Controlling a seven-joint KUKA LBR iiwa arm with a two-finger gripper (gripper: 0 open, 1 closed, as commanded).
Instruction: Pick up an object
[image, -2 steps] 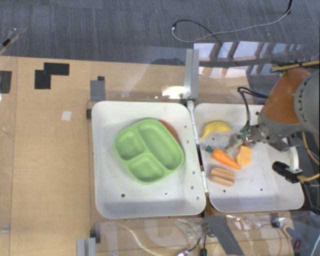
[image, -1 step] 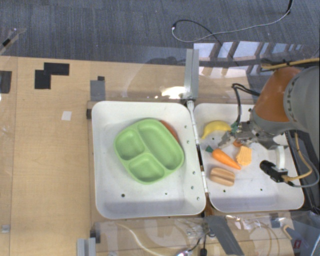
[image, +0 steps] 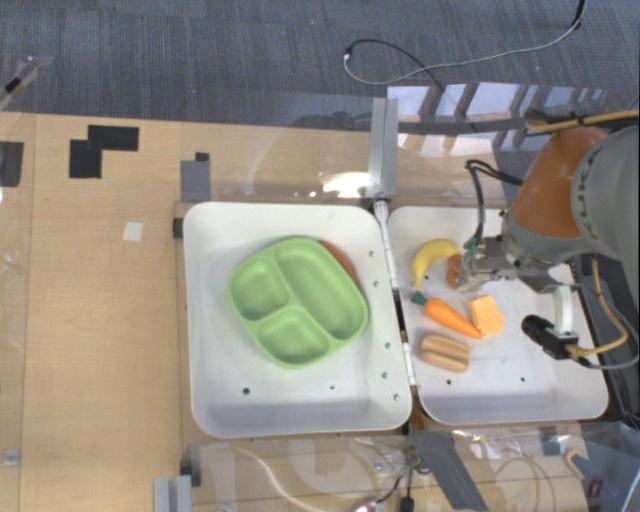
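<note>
Four food bits sit in the right bin (image: 560, 400); the carrot (image: 452, 318) lies diagonally, green tip up-left, beside the banana (image: 432, 256). Claw (image: 470, 268) hovers nearby, can't tell its grip. No readable writing.

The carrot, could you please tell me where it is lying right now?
The carrot lies in the right bin near its left wall, below the banana, beside the orange wedge and just above the tan sausage-like piece.
</note>
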